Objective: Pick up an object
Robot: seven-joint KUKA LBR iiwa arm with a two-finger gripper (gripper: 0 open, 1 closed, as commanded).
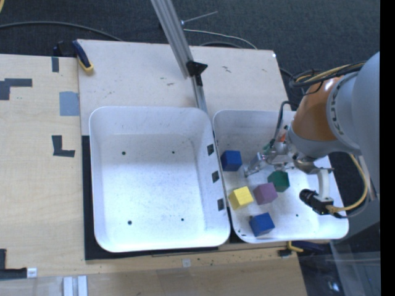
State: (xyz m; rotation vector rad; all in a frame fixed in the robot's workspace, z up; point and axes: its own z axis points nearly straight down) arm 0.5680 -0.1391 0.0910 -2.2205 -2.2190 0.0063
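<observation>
Gripper (254, 167) hanging low in the right bin (321, 230), can't tell its grip, 5 blocks sitting around it, green block (281, 180) closest.

Robotics lab: plywood bench (37, 165), two white bins (99, 184), taped markers (69, 103), loose cables (37, 24), aluminium camera pole (173, 26)

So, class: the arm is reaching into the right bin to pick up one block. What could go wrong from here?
1. The purple block, green block and yellow block sit bunched together, so the gripper might nudge neighbours or catch two.
2. The gripper sits above the gap between the upper blue block and the cluster, so it may close on nothing.
3. The lower blue block lies near the right bin's front rim, awkward to reach.
</observation>
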